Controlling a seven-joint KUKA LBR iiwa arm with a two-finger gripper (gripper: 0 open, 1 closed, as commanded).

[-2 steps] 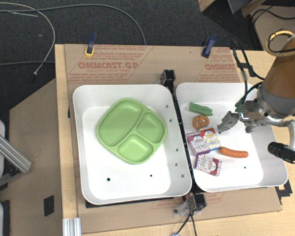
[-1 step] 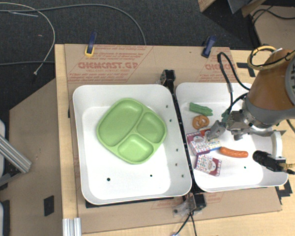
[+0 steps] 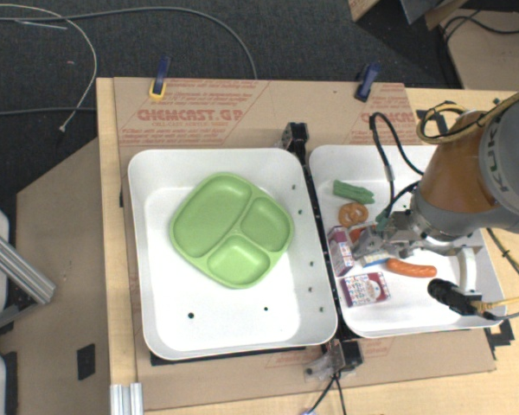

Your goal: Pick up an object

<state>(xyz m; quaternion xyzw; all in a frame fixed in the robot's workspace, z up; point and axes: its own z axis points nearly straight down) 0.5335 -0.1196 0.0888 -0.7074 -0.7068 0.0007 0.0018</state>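
Note:
In the right bin (image 3: 413, 317) lie a green bar (image 3: 354, 191), a small orange ring (image 3: 354, 214), a pink-and-white packet (image 3: 340, 247), an orange sausage (image 3: 412, 269) and a purple-and-red packet (image 3: 364, 289). My gripper (image 3: 374, 247) hangs low over the middle of this bin. It sits just right of the pink-and-white packet and left of the sausage. The grey arm and its orange band (image 3: 454, 175) cover the bin's right part.
The left bin (image 3: 156, 301) holds a green divided plate (image 3: 232, 228). A black clamp (image 3: 295, 135) sits at the back between the bins. Cables (image 3: 382, 150) loop over the right bin's far side. Cardboard (image 3: 195, 111) underlies both bins.

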